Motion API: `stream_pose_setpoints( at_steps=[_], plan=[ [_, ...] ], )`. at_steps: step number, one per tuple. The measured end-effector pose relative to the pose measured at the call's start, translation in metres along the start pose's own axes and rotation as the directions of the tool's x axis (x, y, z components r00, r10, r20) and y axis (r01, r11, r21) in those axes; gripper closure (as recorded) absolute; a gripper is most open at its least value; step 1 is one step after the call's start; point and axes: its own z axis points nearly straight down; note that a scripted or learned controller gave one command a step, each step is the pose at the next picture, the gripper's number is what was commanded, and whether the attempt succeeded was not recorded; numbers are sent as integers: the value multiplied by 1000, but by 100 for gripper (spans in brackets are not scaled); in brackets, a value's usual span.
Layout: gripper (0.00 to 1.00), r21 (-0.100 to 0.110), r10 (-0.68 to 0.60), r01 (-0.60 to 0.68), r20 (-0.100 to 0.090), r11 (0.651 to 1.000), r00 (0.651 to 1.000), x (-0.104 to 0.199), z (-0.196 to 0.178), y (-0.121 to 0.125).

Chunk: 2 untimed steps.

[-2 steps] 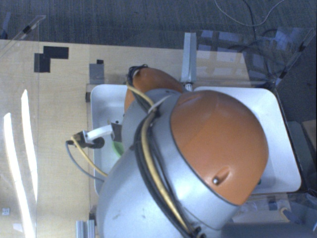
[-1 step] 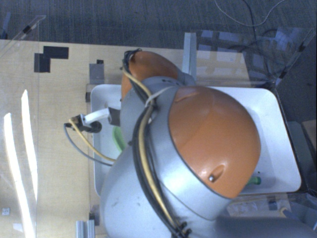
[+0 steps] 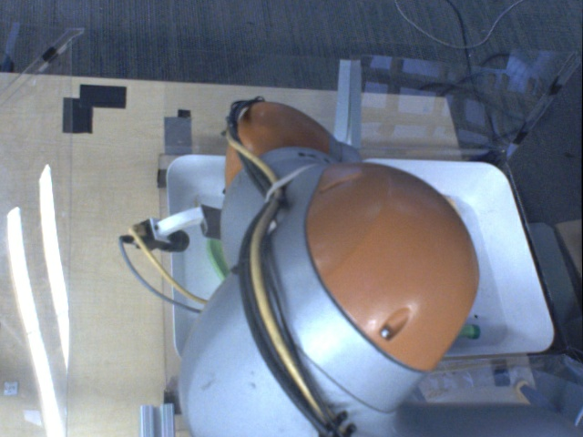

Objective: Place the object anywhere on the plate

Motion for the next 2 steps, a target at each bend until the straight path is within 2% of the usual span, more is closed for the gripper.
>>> stream_pose_setpoints(
  at_steps=[1,2],
  plan=[
    [0,-5,10,-10,9,1000,1000,50,-342,11],
    [0,-5,10,-10,14,1000,1000,106,-297,24]
  ],
)
